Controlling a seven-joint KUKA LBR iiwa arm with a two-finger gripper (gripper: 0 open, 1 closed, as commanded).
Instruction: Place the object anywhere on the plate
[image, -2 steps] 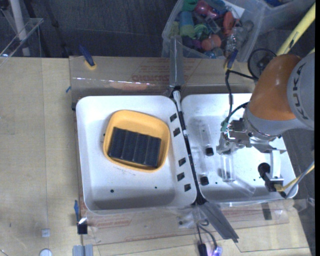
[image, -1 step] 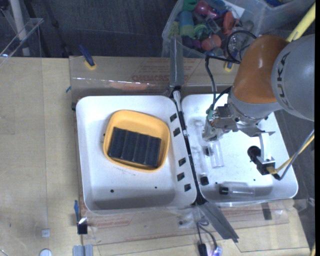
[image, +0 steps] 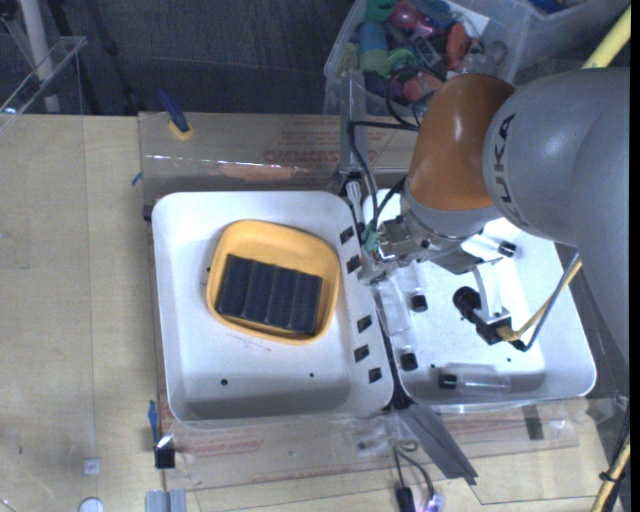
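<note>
A: Front of the right bin (image: 560, 385): a clear tube (image: 478, 379) lies flat.
B: Left bin (image: 190, 395)?
A: The yellow plate (image: 275, 233) sits near its middle. The black ribbed block (image: 272, 292) lies flat on the plate, inside the rim.
B: End effector (image: 388, 272)?
A: Over the wall between the bins, apart from the block. Open or closed: cannot tell.
B: Further back?
A: The grey arm (image: 560, 150) with its orange band hangs over the right bin. Beyond the table (image: 60, 300) is a clear box of coloured items (image: 420, 40).

White left bin (image: 250, 395) beside white right bin (image: 560, 350) on pale bench (image: 60, 300); crate of coloured items (image: 420, 30) behind.
</note>
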